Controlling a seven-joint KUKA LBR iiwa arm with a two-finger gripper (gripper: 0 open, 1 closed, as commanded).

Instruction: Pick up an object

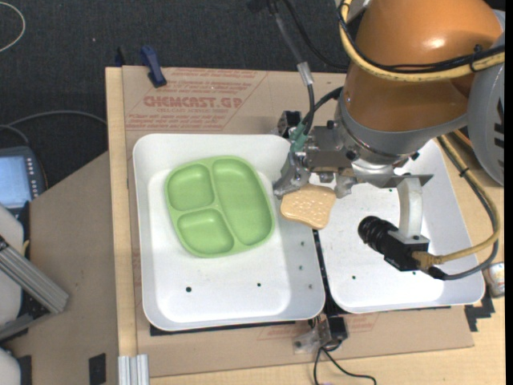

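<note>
Fingers of the two-finger gripper point(309, 189) are seen clamped on a tan waffle-textured cracker-shaped toy point(308, 208), over the bins' shared edge.

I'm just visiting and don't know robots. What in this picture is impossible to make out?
- End effector, camera view: the orange and grey arm covers it from above, so its grip is hidden.
- Tan, speckled cracker-shaped piece: its upper edge lies under the end effector, so contact is unclear.
- Right white plastic bin: its far half is hidden by the arm.
- Red lettering on the cardboard sheet: too blurred to read fully.
</note>
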